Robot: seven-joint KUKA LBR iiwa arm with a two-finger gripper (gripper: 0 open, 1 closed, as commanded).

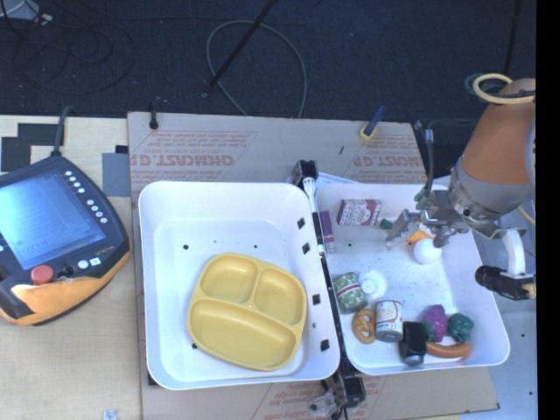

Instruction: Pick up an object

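Over the right bin [490,344], the tool [418,228] partly hides a white ball [427,251]; its spread is unclear.

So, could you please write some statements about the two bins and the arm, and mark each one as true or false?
1. The yellow divided plate lies in the left bin. True.
2. The small can stands in the left bin. False: it is in the right bin, beside the pretzel.
3. The gripper is over the right bin, near the white ball. True.
4. The pink and white carton lies at the near edge of the right bin. False: it lies in the far part, toward the bin's far wall.
5. A tablet-like controller rests on the bench to the left of the bins. True.
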